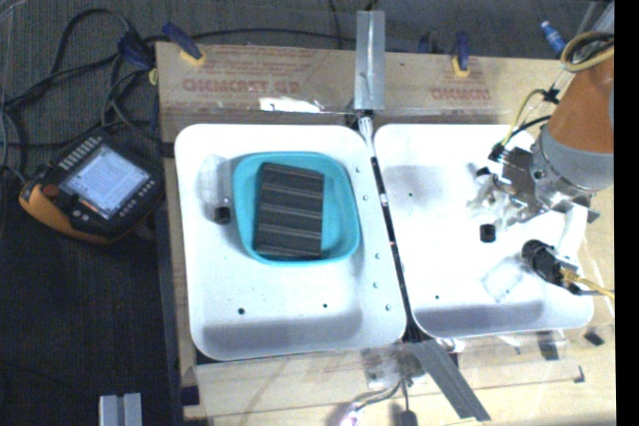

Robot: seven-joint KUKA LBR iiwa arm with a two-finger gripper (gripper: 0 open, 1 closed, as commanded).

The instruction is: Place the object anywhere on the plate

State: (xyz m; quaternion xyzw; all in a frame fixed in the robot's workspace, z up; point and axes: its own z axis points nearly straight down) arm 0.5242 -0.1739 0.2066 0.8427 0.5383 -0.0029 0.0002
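A teal plate [342, 214] lies in the left bin [280, 324]. A dark grey ribbed block [290, 210] rests flat on it, covering most of its middle. Against the plate's left rim lies a small clear item with a black end [214, 195], on the bin floor. My gripper [496, 200] hangs over the right bin [429, 244], toward its right half and far from the plate. Just below the gripper a small black piece [486, 232] sits on the bin floor. A pale translucent scrap [502, 282] lies nearer the front.
The arm's grey wrist and orange band [584, 130] come in over the right bin's right edge, with cables and a black fitting [542, 260] beside it. A metal post [369, 65] stands behind the seam between the bins. A handheld pendant [95, 190] lies on the floor at left.
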